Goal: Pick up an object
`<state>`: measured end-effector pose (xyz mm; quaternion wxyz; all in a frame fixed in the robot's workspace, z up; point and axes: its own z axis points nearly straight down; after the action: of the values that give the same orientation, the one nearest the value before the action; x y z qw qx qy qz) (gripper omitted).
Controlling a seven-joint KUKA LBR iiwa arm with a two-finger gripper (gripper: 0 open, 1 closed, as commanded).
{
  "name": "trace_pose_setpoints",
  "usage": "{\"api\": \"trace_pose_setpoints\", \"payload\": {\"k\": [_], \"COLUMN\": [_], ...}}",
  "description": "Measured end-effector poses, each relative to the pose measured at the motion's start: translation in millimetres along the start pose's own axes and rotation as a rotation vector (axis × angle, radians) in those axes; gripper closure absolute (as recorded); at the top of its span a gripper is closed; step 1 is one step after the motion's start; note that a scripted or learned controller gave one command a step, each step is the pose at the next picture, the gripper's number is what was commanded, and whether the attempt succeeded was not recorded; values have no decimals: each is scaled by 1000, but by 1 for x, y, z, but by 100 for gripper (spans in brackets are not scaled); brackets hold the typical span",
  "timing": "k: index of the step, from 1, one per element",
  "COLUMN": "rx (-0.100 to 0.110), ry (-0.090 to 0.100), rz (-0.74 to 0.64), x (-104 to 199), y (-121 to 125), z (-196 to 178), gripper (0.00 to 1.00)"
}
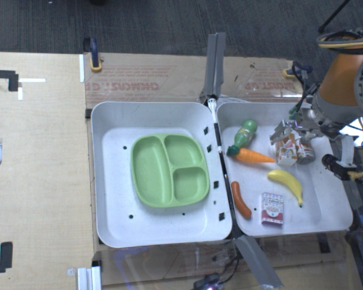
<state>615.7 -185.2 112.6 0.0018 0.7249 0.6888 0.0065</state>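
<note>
My gripper (293, 132) is low over the back right part of the right bin (327, 219). Directly under it lies a crumpled white and red packet (287, 152), and whether they touch is unclear. To the left in that bin lie a green bottle (245, 133) and an orange carrot (254, 156), which touch at the bottle's base. A yellow banana (288, 183) lies just in front of the packet. Nearer the front are a red sausage (241, 199) and a small red and white carton (272, 209).
The left bin (109, 180) holds a green divided plate (169, 170). A raised divider (216, 138) separates the two bins. The grey arm with its orange band (345, 80) enters from the right, above the right bin's back corner. Bare bench lies to the left.
</note>
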Motion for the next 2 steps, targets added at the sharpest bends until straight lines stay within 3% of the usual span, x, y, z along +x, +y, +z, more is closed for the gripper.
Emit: {"api": "trace_pose_setpoints", "payload": {"k": [1,2], "rx": [-2,11], "ry": [0,-7], "rz": [-12,-34], "x": [-1,-9], "y": [-1,-36], "z": [1,12], "gripper": [0,0]}}
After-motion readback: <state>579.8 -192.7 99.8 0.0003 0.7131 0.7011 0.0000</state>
